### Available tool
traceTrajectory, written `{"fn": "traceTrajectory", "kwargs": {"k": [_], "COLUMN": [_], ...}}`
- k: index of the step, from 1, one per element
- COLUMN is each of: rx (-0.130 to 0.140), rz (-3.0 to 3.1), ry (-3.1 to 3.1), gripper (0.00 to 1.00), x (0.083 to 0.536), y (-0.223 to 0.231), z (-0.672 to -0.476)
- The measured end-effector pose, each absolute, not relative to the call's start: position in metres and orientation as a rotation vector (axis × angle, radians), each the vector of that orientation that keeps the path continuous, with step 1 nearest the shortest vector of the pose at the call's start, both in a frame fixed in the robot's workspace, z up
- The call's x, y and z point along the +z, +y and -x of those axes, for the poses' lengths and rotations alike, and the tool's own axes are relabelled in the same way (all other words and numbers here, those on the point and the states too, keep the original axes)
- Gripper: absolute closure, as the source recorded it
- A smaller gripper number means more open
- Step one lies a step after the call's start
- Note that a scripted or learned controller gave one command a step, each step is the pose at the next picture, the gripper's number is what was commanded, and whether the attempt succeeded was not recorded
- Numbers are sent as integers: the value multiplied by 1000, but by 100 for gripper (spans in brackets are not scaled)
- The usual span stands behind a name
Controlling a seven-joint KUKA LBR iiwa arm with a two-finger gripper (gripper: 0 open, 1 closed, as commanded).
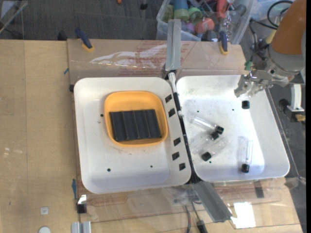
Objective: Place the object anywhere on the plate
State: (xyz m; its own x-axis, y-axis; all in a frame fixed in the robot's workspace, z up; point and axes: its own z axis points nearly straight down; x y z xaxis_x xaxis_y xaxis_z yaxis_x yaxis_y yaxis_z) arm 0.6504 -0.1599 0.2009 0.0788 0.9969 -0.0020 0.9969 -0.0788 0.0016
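Three clear vials with black caps lie in the right bin [272,130]: one vial [245,152] at its near right, two vials [210,135] close together toward the divider. The yellow plate [111,101], bearing a dark ribbed block [135,125], sits in the left bin [92,154]. The gripper [244,89] hovers over the right bin's far edge; finger state cannot be determined.

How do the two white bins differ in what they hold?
The left bin holds a yellow plate bearing a dark ribbed block; the right bin holds small clear vials with black caps, scattered loose. The gripper is over the right bin. Both bins are shallow and white.
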Motion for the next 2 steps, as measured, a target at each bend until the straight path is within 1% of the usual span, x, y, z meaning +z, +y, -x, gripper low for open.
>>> {"fn": "traceTrajectory", "kwargs": {"k": [1, 2], "rx": [-1, 3], "rz": [-2113, -1861], "ry": [2327, 2527], "gripper": [100, 100], "x": [184, 199], "y": [-144, -114], "z": [-661, -667]}}
